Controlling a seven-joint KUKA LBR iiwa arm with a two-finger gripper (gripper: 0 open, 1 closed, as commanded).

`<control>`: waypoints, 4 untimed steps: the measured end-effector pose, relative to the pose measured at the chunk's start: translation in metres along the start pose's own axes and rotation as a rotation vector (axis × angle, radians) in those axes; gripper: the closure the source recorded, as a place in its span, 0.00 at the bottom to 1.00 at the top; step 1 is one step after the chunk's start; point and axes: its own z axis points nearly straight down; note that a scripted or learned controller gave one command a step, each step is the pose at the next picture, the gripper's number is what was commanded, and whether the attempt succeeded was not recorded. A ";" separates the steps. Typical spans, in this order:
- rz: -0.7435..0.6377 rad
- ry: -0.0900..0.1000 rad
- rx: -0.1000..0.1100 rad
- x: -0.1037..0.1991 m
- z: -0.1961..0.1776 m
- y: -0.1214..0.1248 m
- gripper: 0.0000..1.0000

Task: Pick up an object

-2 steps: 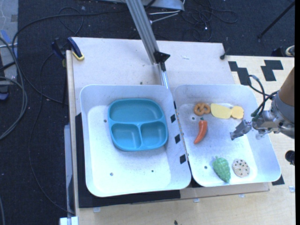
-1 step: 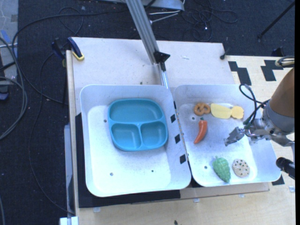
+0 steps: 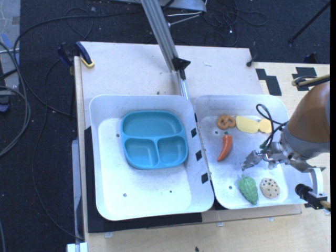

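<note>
**Pick not yet made: all items lie in the right bin**

- Cookie [image 3: 270,188]: near edge of the right bin [image 3: 231,196], flat on the floor, untouched.
- Green piece [image 3: 249,189]: just beside the cookie, to its left in the picture, also lying loose.
- Gripper [image 3: 253,160]: low over the middle of the right bin, above the green piece and cookie. Nothing shows between the fingers; whether they are wide or narrow I cannot tell, since the tips are too small and blurred to read.
- Red pepper [image 3: 225,147]: left of the gripper, apart from it, lying lengthwise.
- Yellow piece [image 3: 252,124]: far side of the same bin, near a black cable loop [image 3: 264,113].
- Pretzel [image 3: 226,122]: touching or just beside the yellow piece, above the pepper.
- Blue tray [image 3: 155,139]: three compartments, in the left bin [image 3: 107,193], nothing in it.
- Desk [image 3: 131,67]: carries both bins.

Status, as a judgement: no object is lifted. Reach appears under way; closing on a thing and raising it are left.
</note>
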 end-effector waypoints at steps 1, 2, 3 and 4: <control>0.001 -0.001 -0.002 -0.001 -0.012 0.000 1.00; -0.001 -0.002 -0.005 -0.005 -0.054 -0.001 1.00; -0.002 -0.002 -0.005 -0.005 -0.105 -0.010 1.00; -0.003 -0.003 -0.006 -0.006 -0.153 -0.009 1.00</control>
